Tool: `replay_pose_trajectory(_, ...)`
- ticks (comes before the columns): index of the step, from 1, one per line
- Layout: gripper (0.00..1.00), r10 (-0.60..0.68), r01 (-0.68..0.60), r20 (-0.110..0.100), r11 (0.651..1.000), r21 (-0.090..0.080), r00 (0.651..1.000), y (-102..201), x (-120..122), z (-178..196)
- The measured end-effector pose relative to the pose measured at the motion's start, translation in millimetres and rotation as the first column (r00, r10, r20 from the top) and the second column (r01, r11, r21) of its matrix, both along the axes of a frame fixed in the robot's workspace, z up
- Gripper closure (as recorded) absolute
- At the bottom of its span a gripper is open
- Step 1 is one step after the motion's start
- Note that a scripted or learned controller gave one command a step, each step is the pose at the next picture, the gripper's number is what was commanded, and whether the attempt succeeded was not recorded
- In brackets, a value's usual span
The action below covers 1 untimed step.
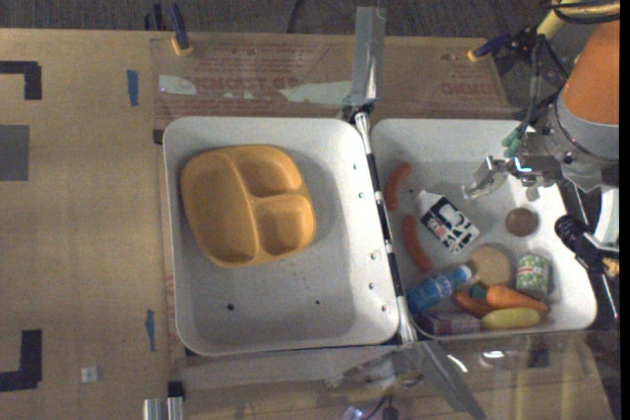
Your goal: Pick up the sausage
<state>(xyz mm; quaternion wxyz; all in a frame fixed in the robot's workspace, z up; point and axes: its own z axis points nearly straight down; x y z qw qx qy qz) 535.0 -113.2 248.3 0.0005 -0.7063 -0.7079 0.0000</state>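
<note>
Two reddish sausages lie at the left side of the right bin (581, 305). One sausage (397, 184) rests against the left wall. The other sausage (414, 242) lies just below it, beside a black-and-white carton (449, 222). My gripper (504, 176) hangs over the bin's upper right part, well to the right of both sausages and apart from them. Nothing is seen in its grasp.
The left bin (335, 290) holds a yellow divided plate (248, 203). Along the right bin's front lie a blue bottle (438, 288), a tan disc (490, 264), a carrot (509, 297), a yellow piece (510, 318) and a green can (533, 273). A brown disc (521, 220) sits under the arm.
</note>
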Motion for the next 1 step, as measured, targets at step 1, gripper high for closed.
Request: replay_pose_trajectory(1,1.0,0.0,0.0,0.002,1.0,0.0,1.0,0.3,1.0,10.2)
